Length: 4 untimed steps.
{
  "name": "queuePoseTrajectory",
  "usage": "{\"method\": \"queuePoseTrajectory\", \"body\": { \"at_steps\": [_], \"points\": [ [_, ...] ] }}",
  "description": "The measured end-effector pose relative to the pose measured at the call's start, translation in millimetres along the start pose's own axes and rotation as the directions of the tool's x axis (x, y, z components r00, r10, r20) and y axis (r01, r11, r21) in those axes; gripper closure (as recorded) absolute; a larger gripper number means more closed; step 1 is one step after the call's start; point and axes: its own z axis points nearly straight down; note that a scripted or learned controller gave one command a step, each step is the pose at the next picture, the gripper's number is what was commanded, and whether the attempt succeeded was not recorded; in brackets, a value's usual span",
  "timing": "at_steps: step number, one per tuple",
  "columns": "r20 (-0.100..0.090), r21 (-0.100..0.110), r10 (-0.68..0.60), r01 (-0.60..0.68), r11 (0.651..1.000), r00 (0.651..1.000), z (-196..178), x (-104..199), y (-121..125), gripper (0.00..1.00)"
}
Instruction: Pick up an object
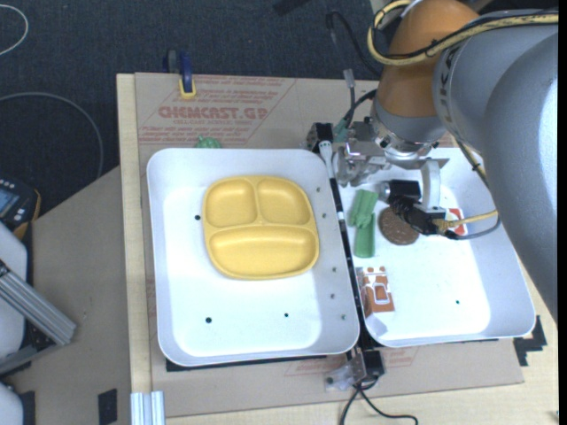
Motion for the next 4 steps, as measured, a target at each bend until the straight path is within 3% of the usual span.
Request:
{"method": "queuePoseTrajectory", "body": {
  "at_steps": [1, 3, 4],
  "points": [
    [-0.004, -0.002, -0.003, 0.003, 1.0, 1.0, -50, 59, -39, 1.0],
    [-0.003, -0.004, -0.002, 0.002, 1.0, 1.0, -148, 99, -149, 1.0],
    [-0.003, -0.017, 0.005, -0.005, 1.0, 1.0, -277, 59, -147, 1.0]
  ]
}}
